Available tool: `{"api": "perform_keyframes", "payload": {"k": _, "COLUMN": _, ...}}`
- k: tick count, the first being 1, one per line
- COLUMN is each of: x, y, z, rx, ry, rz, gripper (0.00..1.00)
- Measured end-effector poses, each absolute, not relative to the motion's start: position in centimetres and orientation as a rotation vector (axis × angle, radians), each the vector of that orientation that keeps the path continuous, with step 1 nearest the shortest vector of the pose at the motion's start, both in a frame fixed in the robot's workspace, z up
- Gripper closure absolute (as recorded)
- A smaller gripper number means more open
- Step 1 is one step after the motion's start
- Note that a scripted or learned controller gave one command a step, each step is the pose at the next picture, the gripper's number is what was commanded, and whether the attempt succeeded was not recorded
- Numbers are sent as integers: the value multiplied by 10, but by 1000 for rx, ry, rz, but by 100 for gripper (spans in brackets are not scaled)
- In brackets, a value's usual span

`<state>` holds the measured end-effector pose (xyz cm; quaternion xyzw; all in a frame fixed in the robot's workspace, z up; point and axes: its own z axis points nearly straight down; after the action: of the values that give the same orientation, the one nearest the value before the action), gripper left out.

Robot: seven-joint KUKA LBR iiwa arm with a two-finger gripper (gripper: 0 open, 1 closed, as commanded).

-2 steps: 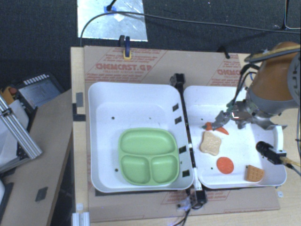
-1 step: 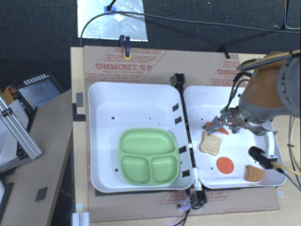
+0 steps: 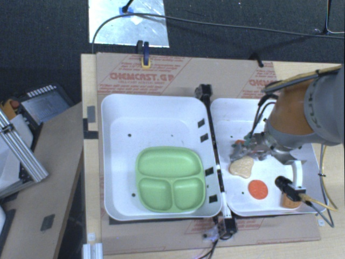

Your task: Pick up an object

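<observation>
dark carpet (image 3: 43, 42), cardboard-covered bench (image 3: 161, 75) (shiny sheet (image 3: 129, 15) behind)

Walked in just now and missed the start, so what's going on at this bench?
A robot arm reaches in from the right, trying to pick something up. Its gripper is low in the right bin, right at a pale lump; whether it has hold of it cannot be told. An orange disc lies close by. The left bin holds a green divided tray, untouched.

Probably a robotics lab: grey arm (image 3: 310, 109), white bins (image 3: 156, 117) on cardboard-covered bench (image 3: 161, 75), cables (image 3: 226, 25).
</observation>
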<state>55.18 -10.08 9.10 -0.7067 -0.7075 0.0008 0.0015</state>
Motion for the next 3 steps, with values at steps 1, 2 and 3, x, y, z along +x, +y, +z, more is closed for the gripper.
{"api": "perform_keyframes", "payload": {"k": 1, "x": 554, "y": -101, "z": 105, "rx": -2222, "ry": -2225, "rz": -4, "gripper": 100}}
{"api": "perform_keyframes", "payload": {"k": 2, "x": 562, "y": -109, "z": 163, "rx": -2222, "ry": -2229, "rz": -6, "gripper": 100}}
{"api": "perform_keyframes", "payload": {"k": 3, "x": 569, "y": -108, "z": 226, "rx": -2221, "ry": -2230, "rz": -7, "gripper": 100}}
